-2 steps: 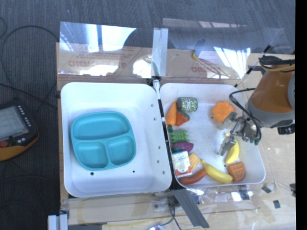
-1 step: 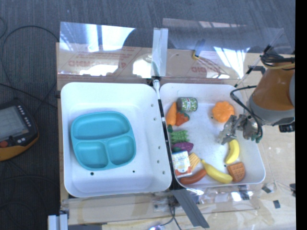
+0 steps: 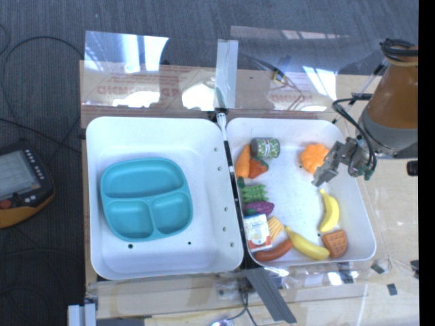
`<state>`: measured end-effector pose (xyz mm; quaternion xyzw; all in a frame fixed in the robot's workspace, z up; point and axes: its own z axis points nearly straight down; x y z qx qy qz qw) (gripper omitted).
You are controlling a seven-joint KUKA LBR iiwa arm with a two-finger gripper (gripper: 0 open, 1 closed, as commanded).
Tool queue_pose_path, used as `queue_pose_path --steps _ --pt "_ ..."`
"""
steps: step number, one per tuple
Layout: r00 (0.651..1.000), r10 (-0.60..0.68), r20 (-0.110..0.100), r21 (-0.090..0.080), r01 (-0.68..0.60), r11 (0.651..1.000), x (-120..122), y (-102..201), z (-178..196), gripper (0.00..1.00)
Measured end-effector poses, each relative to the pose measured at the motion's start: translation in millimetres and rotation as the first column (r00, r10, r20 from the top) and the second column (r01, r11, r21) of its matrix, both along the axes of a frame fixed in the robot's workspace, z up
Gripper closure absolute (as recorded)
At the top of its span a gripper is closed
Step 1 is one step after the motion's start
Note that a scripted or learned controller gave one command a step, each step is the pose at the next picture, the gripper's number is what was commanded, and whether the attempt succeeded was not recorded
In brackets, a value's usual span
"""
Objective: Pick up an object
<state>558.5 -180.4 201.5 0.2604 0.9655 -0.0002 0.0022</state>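
The right bin (image 3: 353,202) holds several toy foods: an orange fruit (image 3: 312,156), a green can (image 3: 265,147), a carrot (image 3: 242,162), green beans (image 3: 253,192), a purple eggplant (image 3: 261,208), a white packet (image 3: 256,228), a red sausage (image 3: 272,251), two bananas (image 3: 330,211) (image 3: 307,244) and a brown waffle (image 3: 335,242). My gripper (image 3: 329,166) hangs over the bin's upper right part, just right of the orange fruit and above the upright banana. It is open, with nothing between its fingers.
The left bin (image 3: 204,148) bears a teal divided plate (image 3: 145,197). A ridge between the two bins runs down the middle (image 3: 231,195). A clear plastic wall (image 3: 226,73) stands behind the bins. Bare white floor shows in the right bin's centre (image 3: 296,195).
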Motion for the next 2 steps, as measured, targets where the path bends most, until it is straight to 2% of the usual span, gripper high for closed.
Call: queue_pose_path --steps 1,2 --pt "0.998 0.066 -0.014 0.004 -0.065 0.998 58.8 -36.3 -96.2 1.0" --pt "0.998 0.068 -0.016 0.005 -0.067 0.998 59.5 -35.4 -93.2 0.0"
